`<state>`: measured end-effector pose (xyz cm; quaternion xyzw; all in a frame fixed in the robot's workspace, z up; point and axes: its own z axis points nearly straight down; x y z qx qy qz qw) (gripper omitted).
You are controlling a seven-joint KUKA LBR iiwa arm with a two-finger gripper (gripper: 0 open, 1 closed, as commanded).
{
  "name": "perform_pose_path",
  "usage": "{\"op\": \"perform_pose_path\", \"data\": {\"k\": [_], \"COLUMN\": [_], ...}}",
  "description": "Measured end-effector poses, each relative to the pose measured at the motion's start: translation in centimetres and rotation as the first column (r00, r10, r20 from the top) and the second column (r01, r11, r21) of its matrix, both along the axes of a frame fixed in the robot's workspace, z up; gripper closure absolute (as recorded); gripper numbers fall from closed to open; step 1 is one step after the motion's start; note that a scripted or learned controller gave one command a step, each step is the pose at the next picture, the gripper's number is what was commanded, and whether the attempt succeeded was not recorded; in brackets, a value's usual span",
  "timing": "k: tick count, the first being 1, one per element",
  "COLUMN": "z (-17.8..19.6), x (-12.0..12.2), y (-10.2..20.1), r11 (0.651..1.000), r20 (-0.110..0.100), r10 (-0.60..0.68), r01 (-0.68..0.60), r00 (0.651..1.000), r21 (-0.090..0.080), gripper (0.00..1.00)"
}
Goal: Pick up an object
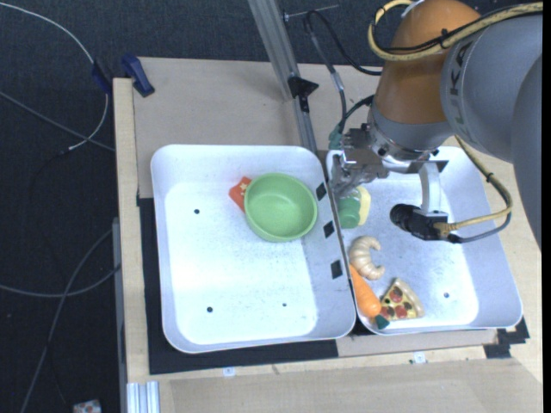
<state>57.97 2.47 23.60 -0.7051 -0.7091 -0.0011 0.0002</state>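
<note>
A small green-and-yellow object (352, 207) lies at the right bin's (482, 265) left edge; the gripper (344, 177) sits directly over it, finger state impossible to tell; nearby lie a croissant (366, 255), carrot (365, 294) and pizza slice (399, 300); a green bowl (279, 206) occupies the left bin (224, 291).

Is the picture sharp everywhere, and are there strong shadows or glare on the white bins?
Camera view: lighting is soft and even, with no hard glare on the left bin; the green bowl looks sharp; the gripper and the greenish object beneath it sit in faint shadow, slightly blurred.
</note>
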Motion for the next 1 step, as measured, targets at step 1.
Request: {"op": "perform_pose_path", "data": {"k": [1], "z": [0.89], "x": [1.96], "y": [5.5], "r11": [1.0], "r20": [0.0], "r10": [0.001], "r01": [-0.001], "r00": [1.0], "r21": [0.002], "gripper": [1.0]}}
